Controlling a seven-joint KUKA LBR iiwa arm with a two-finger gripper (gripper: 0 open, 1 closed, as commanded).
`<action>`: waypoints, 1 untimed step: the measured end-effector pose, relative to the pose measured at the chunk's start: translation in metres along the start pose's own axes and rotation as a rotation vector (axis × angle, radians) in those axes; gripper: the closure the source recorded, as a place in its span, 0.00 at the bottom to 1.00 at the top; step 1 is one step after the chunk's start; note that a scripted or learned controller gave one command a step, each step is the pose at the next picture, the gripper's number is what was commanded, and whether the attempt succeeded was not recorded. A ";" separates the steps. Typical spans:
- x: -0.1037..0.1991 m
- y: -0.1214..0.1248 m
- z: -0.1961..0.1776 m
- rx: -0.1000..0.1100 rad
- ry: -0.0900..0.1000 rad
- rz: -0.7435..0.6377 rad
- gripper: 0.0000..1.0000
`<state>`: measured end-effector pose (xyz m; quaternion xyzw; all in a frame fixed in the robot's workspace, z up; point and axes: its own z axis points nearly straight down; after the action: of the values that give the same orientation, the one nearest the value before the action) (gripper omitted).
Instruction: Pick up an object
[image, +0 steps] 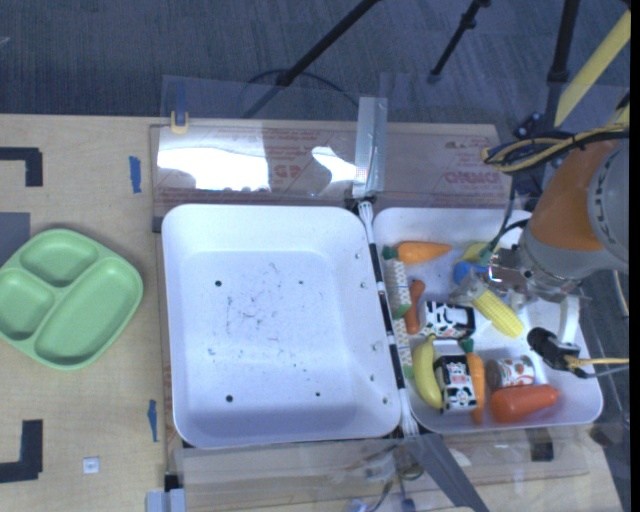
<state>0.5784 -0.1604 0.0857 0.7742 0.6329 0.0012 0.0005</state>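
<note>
The grey arm with the orange band (585, 215) reaches in over the right white plastic bin (585, 405), and its gripper (522, 278) hangs low above the far half of that bin. I cannot tell how the jaws stand, because the wrist covers them. Just under the gripper lies a yellow toy corn cob (498, 312), which looks like the nearest candidate. Also in this bin I see an orange toy carrot (424, 252) toward the far wall, a yellow toy banana (427, 372) near the left wall, and an orange-red toy pepper (520, 401) near the front wall. All of them seem to rest on the bin floor, so I judge nothing is lifted yet: closing and raising remain. Left of this bin stands the second white bin (195, 235), and further left a green divided plate (68, 296) on the wooden tabletop (70, 150)
</note>
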 end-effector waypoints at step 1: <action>-0.002 0.001 -0.009 -0.003 -0.001 0.003 1.00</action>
<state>0.5794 -0.1624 0.0949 0.7752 0.6317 0.0017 0.0016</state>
